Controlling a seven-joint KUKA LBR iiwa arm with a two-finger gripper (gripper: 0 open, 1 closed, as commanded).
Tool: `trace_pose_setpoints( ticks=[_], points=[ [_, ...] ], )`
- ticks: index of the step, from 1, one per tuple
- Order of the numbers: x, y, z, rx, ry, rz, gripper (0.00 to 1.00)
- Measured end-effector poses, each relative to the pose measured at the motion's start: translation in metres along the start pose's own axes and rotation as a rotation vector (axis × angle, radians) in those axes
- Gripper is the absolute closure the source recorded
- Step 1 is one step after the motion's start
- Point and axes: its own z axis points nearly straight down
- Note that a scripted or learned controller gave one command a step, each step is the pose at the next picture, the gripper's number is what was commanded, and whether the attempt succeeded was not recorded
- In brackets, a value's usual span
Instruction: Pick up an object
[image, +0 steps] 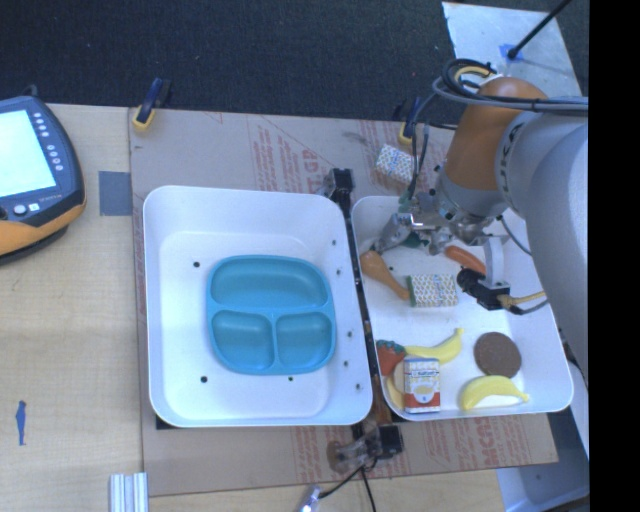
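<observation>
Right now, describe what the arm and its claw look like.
The arm is thick, rounded and grey, with an orange band above the wrist. Black and yellow cables loop over its top. The claw is small, dark metal.

The end effector (418, 226) hangs low over the right bin (545, 325), apparently empty.
</observation>
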Motion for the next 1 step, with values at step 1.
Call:
trace_pose_setpoints(
  ticks=[1],
  points=[
    [-0.0126, -0.0629, 0.0007, 0.002, -0.001, -0.001, 0.00]
  ],
)
